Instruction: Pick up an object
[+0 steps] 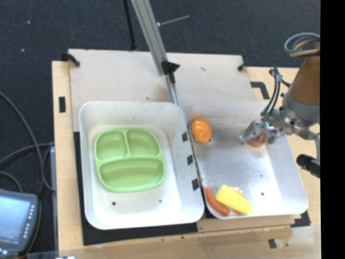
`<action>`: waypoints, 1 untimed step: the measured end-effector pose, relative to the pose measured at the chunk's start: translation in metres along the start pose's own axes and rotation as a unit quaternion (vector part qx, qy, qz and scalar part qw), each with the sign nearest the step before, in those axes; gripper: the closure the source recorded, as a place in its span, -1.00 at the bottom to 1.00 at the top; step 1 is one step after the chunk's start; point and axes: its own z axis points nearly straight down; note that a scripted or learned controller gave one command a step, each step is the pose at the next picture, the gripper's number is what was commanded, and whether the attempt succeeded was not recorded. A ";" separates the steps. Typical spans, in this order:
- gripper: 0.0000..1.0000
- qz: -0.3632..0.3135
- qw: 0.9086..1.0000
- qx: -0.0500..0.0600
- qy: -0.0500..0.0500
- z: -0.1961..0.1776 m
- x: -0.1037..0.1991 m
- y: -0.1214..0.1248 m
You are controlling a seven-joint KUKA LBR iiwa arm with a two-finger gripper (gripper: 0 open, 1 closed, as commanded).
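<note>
The pincer hangs low over the right bin, at its far right part; whether it is apart or together cannot be told. A small reddish-orange object sits right under its tip, shape unclear. Well left of the pincer lies a round orange fruit. Below-left, a yellow corn cob and an orange carrot lie slantwise, side by side. Far left, a smooth green divided plate rests in the left bin

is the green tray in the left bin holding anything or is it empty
Empty. The green tray lies flat in the left bin, and all three of its compartments show bare green plastic.
</note>
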 end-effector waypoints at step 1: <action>-1.00 -0.003 1.000 0.006 0.002 0.074 0.076 -0.046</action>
